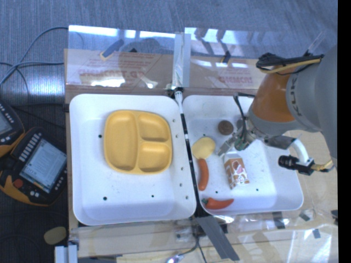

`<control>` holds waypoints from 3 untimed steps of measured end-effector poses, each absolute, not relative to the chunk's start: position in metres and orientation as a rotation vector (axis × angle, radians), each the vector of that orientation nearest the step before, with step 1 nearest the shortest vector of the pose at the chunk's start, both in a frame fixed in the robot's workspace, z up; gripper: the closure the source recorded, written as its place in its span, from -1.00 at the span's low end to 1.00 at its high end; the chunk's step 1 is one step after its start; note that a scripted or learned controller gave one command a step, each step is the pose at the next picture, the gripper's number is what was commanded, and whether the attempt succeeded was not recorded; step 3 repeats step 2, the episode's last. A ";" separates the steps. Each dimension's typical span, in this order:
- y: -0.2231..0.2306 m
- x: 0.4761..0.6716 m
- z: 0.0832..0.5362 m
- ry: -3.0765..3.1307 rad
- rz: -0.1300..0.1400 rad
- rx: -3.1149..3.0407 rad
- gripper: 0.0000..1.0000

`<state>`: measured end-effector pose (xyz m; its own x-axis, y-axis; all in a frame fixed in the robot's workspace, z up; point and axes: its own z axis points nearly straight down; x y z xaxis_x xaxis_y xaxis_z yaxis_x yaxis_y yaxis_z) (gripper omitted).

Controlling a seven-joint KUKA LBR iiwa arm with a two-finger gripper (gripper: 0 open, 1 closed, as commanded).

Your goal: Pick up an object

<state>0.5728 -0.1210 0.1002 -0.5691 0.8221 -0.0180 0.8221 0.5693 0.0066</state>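
Note:
The right bin (285, 193) holds several small objects. A brown round disc (225, 127) lies near its back, and a pale yellow potato-like piece (203, 147) sits at its left. An orange sausage (203, 174) lies below the yellow piece, and a red chili (219, 203) rests by the front wall. A small red-and-white packet (236, 172) lies in the middle. My gripper (237, 142) is low in this bin, just above the packet's far end, right of the yellow piece and below the disc. No object shows between its tips.
The left bin (88, 196) bears a yellow divided tray (137, 141). The arm's grey and orange body (285, 100) overhangs the right bin's back right. A black cable end (293, 162) sticks out at the right. Handheld controllers (33, 163) lie off the bench to the left.

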 end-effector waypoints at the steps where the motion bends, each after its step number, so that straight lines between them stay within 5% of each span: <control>1: -0.059 0.552 0.184 2.822 -0.003 1.379 1.00; 2: -0.021 0.550 0.184 3.047 -0.001 0.762 1.00; 3: -0.021 0.550 0.184 3.047 -0.001 0.762 1.00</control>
